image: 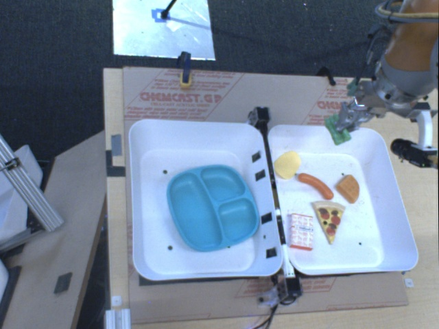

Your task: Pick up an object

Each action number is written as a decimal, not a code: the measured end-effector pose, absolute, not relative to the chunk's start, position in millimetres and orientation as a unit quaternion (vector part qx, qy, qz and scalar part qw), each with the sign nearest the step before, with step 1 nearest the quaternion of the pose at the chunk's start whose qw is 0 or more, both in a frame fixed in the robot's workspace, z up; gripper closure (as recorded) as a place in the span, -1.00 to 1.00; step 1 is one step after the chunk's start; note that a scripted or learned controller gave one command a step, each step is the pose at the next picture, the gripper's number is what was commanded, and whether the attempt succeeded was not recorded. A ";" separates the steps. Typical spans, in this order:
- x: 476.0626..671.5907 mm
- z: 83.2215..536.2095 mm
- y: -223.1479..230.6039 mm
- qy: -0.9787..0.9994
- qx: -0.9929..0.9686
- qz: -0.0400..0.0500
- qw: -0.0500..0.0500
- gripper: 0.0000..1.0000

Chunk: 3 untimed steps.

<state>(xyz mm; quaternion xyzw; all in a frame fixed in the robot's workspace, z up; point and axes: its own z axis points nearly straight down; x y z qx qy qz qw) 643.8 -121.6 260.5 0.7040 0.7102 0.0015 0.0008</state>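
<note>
**A:** Your claw (345, 120) sits over the far rim of the right bin (394, 184), and a small green piece (338, 130) shows right at its tips. It looks pinched between the fingers, so I'd call it a grip, though a thin one.

**B:** So what do you do with it?

**A:** You lift straight up and slowly. The piece hangs low and seems to be right at the rim, so a sideways pull could snag it on the edge and knock it free. Clear the wall first, then travel.

**B:** And if it slips?

**A:** You have other choices on the bin floor: a yellow disc (288, 163), a sausage (315, 185), a brown bun (348, 188), a pizza slice (330, 219) and a small red-and-white packet (300, 230). They lie apart from one another, so you can come down on one without touching the rest.

**B:** What about the room?

**A:** The left bin (147, 190) holds only a blue divided tray (212, 206). Both bins rest on a cardboard sheet (206, 94) on the bench, with dark carpet (55, 60) beyond and a shiny metal plate (164, 19) at the far side.
</note>
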 end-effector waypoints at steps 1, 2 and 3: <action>649.0 246.5 -64.3 0.711 0.704 0.001 0.000 1.00; 655.0 247.7 -19.2 0.710 0.704 0.001 0.001 1.00; 661.7 246.7 27.0 0.710 0.704 0.001 0.001 1.00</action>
